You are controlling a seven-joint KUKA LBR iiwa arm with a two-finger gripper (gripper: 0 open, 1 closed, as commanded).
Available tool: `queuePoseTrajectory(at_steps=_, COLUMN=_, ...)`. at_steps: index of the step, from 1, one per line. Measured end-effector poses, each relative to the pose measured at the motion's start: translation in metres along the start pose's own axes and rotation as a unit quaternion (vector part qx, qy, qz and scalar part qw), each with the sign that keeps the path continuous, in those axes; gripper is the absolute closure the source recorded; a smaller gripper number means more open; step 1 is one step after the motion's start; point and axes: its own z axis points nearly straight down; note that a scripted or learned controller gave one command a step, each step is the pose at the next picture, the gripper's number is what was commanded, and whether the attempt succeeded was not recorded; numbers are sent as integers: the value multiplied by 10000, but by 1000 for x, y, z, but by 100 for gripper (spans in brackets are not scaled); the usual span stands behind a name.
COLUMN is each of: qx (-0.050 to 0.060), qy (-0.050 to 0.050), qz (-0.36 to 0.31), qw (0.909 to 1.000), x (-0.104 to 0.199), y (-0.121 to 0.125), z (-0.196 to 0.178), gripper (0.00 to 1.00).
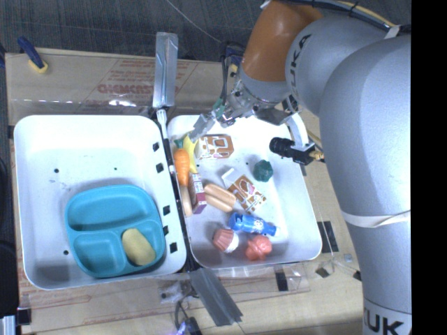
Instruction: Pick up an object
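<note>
Dark flooring frames the desk (84, 75), which carries two white bins; I see the left bin (42, 138) holding a blue tray (105, 215) with a yellow potato-like piece (138, 246). My jaws (207, 123) hang over the right bin (307, 236) at its 11 o'clock corner, and I cannot tell whether they are apart or together. Nearest is the carrot (181, 165), just toward 7 o'clock from them against the dividing wall, its long axis running 12 to 6, so I'd judge it the likeliest pick
</note>
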Motion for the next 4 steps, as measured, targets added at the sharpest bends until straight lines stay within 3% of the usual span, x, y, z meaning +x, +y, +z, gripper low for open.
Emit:
queuePoseTrajectory(at_steps=1, qx=1, qy=-2, qz=812, qw=9967, x=-6, y=-4, z=-29, gripper=0)
queuePoseTrajectory(at_steps=2, qx=1, qy=2, qz=164, qw=9999, x=-9, y=-74, z=77, gripper=0)
queuePoseTrajectory(at_steps=3, qx=14, qy=17, qz=-243, qw=9997, x=9, y=-88, z=100, gripper=0)
queuePoseTrajectory(at_steps=4, qx=10, qy=12, qz=-266, qw=9996, x=9, y=-87, z=90, gripper=100)
